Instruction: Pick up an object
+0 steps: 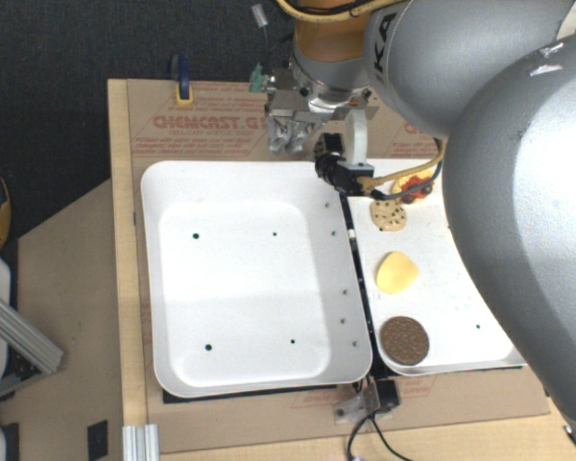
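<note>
My gripper [286, 134] hangs under the orange-banded wrist at the back of the bench, over the far rim of the left bin [163, 257] and the cardboard behind it. Nothing shows in it. The right bin [461, 353] holds a chocolate-chip cookie [389, 216], a pale yellow lump [396, 272] and a dark brown round cookie [404, 340]. A red and orange item [418, 186] lies at that bin's back, partly hidden by the arm. All of these sit to the right of the gripper and nearer the camera.
The big grey arm covers the upper right of the view and much of the right bin. A black bracket [334, 168] sticks out below the wrist over the divide between the bins. A blue-and-yellow clamp [182, 80] stands at the cardboard's back edge.
</note>
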